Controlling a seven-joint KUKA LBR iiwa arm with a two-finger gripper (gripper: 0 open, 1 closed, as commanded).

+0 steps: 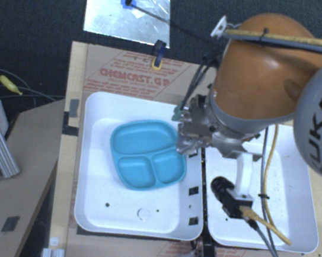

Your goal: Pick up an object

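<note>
The gripper (187, 139), its state not discernible, is positioned at the rim of the blue divided plastic plate (144, 155); closing and lifting are judged needed next.

Lt-blue tray (142, 141), wht bins (96, 206)

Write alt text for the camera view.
A blue three-compartment plate lies in the left white bin. The arm's gripper hangs over the plate's right edge, beside the wall between the two bins.
</note>
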